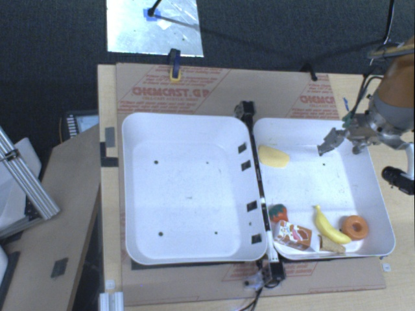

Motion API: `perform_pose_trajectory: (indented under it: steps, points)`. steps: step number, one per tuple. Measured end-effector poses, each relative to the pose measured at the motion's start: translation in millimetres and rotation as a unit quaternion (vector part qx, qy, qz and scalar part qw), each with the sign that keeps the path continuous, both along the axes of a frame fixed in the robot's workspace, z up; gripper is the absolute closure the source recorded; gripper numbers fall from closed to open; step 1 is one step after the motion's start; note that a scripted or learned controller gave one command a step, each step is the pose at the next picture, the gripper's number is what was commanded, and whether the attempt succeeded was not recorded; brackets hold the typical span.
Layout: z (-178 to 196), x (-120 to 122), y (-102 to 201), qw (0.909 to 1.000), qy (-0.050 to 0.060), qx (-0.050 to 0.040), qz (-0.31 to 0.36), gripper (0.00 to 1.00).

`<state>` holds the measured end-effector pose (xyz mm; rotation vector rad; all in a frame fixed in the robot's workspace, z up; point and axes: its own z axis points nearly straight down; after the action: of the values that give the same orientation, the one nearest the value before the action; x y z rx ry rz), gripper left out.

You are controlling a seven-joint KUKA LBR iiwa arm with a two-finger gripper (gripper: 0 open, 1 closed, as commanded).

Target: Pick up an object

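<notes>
Nothing's getting picked up yet. The candidates are all sitting in the right bin (376, 193): a pale yellow lump (273, 157) near its far-left corner, and along the near edge a strawberry (278, 212), a printed snack pack (295, 236), a banana (328, 225) and an orange ring (355, 227). The gripper (340, 141) is hanging over the bin's far side, right of the lump, fingers spread with nothing between them. So the whole grasp is looking undone, I'd say. The left bin (130, 173) isn't involved.
</notes>
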<state>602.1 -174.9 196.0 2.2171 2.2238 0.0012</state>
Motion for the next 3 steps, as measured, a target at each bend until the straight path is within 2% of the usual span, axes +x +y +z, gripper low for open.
perform_pose_trajectory:
  steps: [1, 2, 3]
  points:
    - [-68, -23, 67, 1.0, 0.004, 0.0024, 0.003, 0.0]
    - [-113, 64, 80, 1.0, -0.003, -0.0001, 0.003, 0.0]
    - [-110, 44, 91, 1.0, -0.001, -0.0005, 0.001, 0.0]
